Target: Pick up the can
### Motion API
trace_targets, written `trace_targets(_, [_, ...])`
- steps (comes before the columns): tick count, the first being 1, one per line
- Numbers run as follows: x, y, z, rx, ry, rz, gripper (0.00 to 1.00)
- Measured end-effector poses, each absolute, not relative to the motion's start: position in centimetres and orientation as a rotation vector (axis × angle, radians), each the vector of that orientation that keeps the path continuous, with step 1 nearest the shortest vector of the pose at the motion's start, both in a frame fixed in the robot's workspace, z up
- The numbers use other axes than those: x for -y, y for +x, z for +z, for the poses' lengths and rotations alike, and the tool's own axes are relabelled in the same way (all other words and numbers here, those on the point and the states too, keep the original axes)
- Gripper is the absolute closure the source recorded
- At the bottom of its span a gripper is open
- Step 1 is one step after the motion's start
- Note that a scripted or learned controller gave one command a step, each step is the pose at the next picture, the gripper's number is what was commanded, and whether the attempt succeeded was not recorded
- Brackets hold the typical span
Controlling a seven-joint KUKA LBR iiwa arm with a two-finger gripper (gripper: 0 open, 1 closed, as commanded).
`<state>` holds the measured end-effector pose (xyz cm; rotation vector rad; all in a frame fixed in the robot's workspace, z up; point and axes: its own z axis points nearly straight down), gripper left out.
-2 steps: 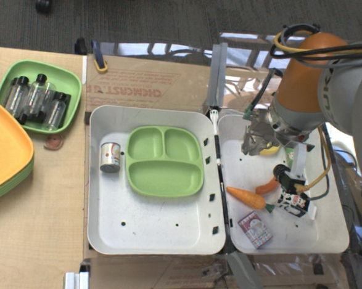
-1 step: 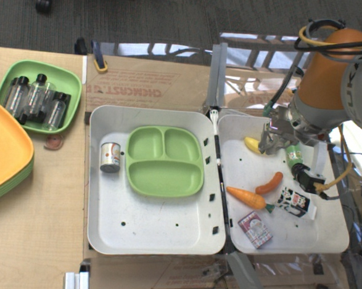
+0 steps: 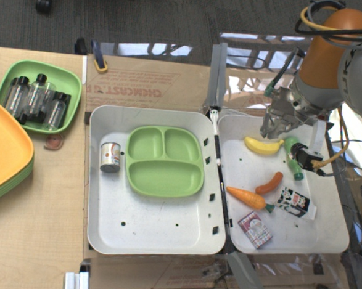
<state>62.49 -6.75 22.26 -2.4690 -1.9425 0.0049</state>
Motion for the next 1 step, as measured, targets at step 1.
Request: trace_targets(1, [2.00, 60.64, 22.90, 2.040, -2.387, 0.006, 1.00])
